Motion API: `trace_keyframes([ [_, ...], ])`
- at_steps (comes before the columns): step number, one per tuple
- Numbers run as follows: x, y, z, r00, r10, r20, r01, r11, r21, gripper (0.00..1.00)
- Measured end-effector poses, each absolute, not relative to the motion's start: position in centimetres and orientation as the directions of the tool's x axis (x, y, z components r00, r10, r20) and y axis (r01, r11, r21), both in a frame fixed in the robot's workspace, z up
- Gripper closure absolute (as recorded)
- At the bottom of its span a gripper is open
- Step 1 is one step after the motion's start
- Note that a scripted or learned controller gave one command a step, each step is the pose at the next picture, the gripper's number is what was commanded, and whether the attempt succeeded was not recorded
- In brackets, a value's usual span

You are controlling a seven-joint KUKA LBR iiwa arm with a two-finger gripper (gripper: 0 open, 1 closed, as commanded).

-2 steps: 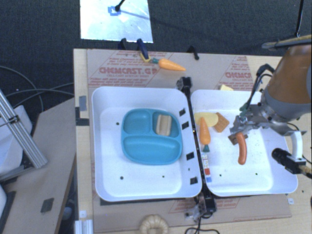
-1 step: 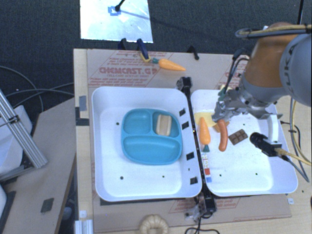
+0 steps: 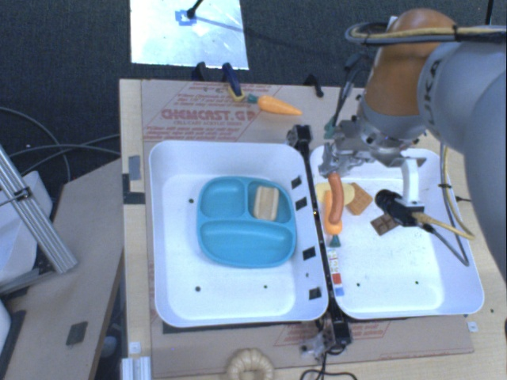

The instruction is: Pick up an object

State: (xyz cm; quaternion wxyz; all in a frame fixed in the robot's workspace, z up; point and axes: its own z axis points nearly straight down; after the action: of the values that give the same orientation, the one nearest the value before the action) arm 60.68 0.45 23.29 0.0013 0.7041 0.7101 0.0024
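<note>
The cardboard sheet [image 3: 198, 115] under the bins carries red print. The large word reads "CHEMCAST", with smaller lines below it that are too fine to make out. Small coloured stickers [image 3: 334, 261] sit on the ridge where the two bins meet, and their writing is also too small to read.

The tool [image 3: 336, 165] hangs over the far left corner of the right bin [image 3: 412, 303], directly above the upper end of an orange-red sausage [image 3: 335, 199]. It is at or just above the tip of the sausage. Whether they touch cannot be told from this angle, nor how far the tool is open or whether it has hold of anything.

The sausage lies lengthwise along the left wall of the right bin, with a yellow piece [image 3: 321, 190] partly under it on the wall side. Just beside it on the other side is a tan cracker [image 3: 360, 199], and near that a dark brown square [image 3: 383, 226].

In the left bin [image 3: 230, 313] rests a blue divided plate [image 3: 238, 240] with a tan slice [image 3: 265, 203] in its upper right compartment. A toy carrot [image 3: 273, 104] lies on the cardboard beyond the bins.
</note>
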Motion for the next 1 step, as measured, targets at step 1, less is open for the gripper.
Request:
trace_keyframes([
  [1, 63.69, 4.38, 22.38, -0.007, 1.0, 0.001, 1.0, 0.007, 0.004, 1.0],
])
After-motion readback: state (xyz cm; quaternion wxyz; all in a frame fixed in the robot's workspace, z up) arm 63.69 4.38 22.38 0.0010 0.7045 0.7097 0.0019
